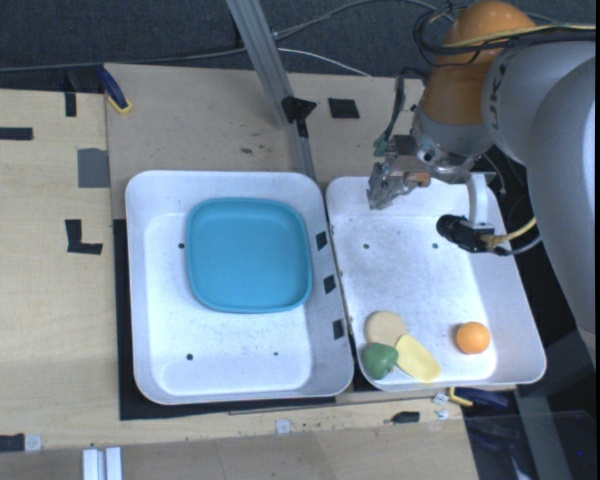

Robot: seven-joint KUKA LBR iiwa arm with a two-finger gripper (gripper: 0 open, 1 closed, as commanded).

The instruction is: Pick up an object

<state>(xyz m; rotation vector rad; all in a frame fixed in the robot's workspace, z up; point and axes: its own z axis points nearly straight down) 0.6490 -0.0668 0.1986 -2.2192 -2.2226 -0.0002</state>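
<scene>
In the camera view, the tabletop (pixel 40 298) carries two shallow white bins side by side. The left bin (pixel 155 358) holds a blue plate (pixel 248 254), which lies flat in the middle and slightly toward the far edge, apart from all four walls. The right bin (pixel 500 298) holds the small things worth picking. A tan disc (pixel 385 325), a green piece (pixel 379 359) and a yellow piece (pixel 417 358) are bunched together at its near left corner, touching or overlapping one another. An orange ball (pixel 471 338) sits alone near the near right corner, well apart from the cluster.

The grey arm (pixel 540 98) reaches in from the right, and its tool (pixel 385 190) hangs over the far left corner of the right bin, close to the wall that divides the two bins. Nothing lies between the tool's tips and nothing sits on the bin floor right below them. Whether the tool is apart or together cannot be told, since the tips are small and dark against the rim.

All the candidate objects lie along the near edge, well apart from the tool, so the pick looks not yet begun. The ball seems the easier target, because it stands free with room on each side. The clustered pieces sit tight against the corner walls and each other, which would likely crowd a grasp. The ball may roll if nudged off centre.
</scene>
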